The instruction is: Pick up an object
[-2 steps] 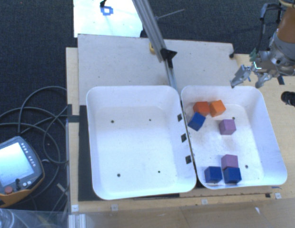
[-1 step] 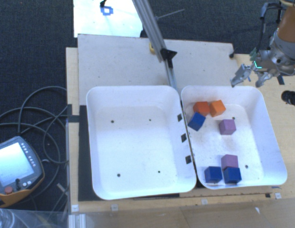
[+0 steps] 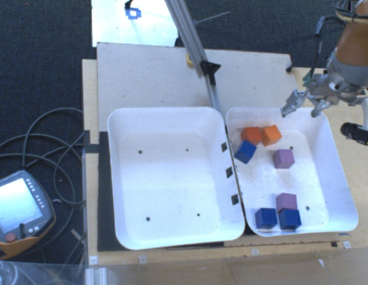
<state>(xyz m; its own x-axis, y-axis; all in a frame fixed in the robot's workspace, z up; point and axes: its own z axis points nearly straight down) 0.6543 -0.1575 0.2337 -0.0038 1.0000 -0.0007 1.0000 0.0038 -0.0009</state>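
Observation:
The right bin [image 3: 335,177] holds several small cubes. Two orange cubes [image 3: 261,135] sit side by side near its far left corner, with a blue cube [image 3: 245,151] touching the left one. A purple cube [image 3: 283,158] lies alone in the middle. Near the front edge a second purple cube [image 3: 286,201] rests against two blue cubes [image 3: 278,218]. My gripper [image 3: 304,106] hangs above the bin's far rim, right of the orange cubes. It is open, with nothing between its fingers.
The left bin [image 3: 116,159] adjoins the right one, with black clips along their shared wall. A slanted metal pole [image 3: 187,28] crosses the back board. A teach pendant [image 3: 18,212] and cables lie on the floor at left.

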